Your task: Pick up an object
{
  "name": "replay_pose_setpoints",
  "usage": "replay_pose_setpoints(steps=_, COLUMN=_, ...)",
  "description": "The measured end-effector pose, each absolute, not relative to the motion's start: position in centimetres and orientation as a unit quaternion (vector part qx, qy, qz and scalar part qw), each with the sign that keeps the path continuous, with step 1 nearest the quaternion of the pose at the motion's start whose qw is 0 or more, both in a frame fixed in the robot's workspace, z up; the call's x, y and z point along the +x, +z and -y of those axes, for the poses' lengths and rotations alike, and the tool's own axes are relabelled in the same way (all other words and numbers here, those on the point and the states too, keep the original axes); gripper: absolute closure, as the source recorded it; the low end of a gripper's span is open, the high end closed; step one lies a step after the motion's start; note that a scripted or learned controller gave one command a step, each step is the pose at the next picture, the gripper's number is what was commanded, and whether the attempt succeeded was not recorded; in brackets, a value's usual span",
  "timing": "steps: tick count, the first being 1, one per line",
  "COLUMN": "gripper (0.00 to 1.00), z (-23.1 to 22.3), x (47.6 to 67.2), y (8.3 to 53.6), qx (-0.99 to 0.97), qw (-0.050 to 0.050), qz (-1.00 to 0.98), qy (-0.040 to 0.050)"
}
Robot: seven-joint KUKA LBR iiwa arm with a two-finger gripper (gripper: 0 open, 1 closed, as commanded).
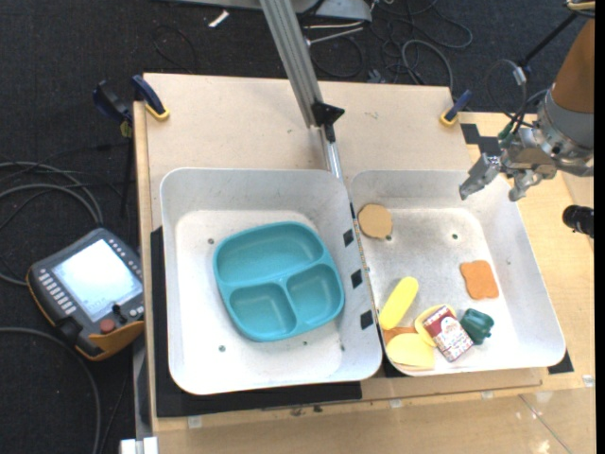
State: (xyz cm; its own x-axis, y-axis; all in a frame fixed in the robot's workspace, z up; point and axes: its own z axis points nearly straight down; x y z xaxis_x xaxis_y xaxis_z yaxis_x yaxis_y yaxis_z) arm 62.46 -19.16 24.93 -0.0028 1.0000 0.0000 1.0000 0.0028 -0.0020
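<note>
**Several candidates, nothing gripped yet**

Several small items lie in the right bin (529,282), and I have to choose one before the arm descends. My gripper (499,183) hangs at the upper right of the frame, over the bin's far right corner, its fingers spread with nothing between them.

The orange sponge-like piece (479,278) at mid right looks like the best target to me: it sits alone, well apart from everything else, so both fingers can straddle it without knocking neighbours. The round tan cookie-like disc (374,221) also lies alone, but it sits near the divider wall, which may block one finger.

I would avoid the cluster at the lower right. There the yellow banana-shaped piece (398,301), the yellow wedge (410,351), the small red-and-white box (445,334) and the dark green piece (476,324) touch or overlap, so a grasp may slip.

The teal divided plate (277,280) in the left bin (180,253) seems too wide and shallow for these fingers.
</note>
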Motion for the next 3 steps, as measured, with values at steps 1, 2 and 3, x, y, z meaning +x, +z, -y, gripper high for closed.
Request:
replay_pose_setpoints(steps=1, gripper=0.0, z=19.2, x=62.5, y=24.9, qx=-0.706, qw=0.001, qz=0.708, qy=0.0009)
replay_pose_setpoints(steps=2, gripper=0.0, z=18.9, x=63.0, y=18.7, qx=-0.706, qw=0.002, qz=0.708, qy=0.0016)
replay_pose_setpoints(steps=3, gripper=0.0, z=19.2, x=63.8, y=13.7, qx=-0.706, qw=0.002, qz=0.708, qy=0.0017)
